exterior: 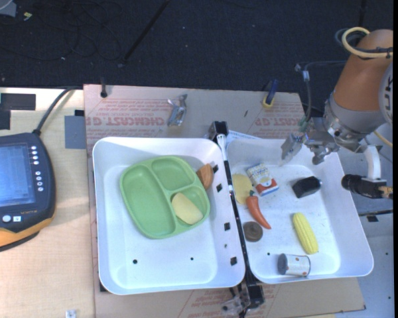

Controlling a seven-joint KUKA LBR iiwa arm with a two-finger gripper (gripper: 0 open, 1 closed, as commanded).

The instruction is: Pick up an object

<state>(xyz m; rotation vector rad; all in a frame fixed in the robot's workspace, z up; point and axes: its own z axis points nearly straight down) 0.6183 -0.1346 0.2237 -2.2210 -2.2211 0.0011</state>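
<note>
A: End effector (307, 148) status?
B: Metal fingers spread apart, nothing between them, hovering over the right bin's (348, 207) far rim.
A: Nearest item?
B: Matte black block (306, 187), just below. Then a ridged yellow corn cob (305, 232), glossy red chili pepper (257, 211), small printed carton (262, 179), grey-white can (293, 264) lying sideways.
A: Left bin (162, 267)?
B: Green divided plate (164, 195) carrying a pale yellow piece (186, 208).

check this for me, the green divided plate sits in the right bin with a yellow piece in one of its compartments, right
Not quite: the camera view shows the green divided plate in the left bin, not the right one. The yellow piece does lie in one of its compartments.
</note>
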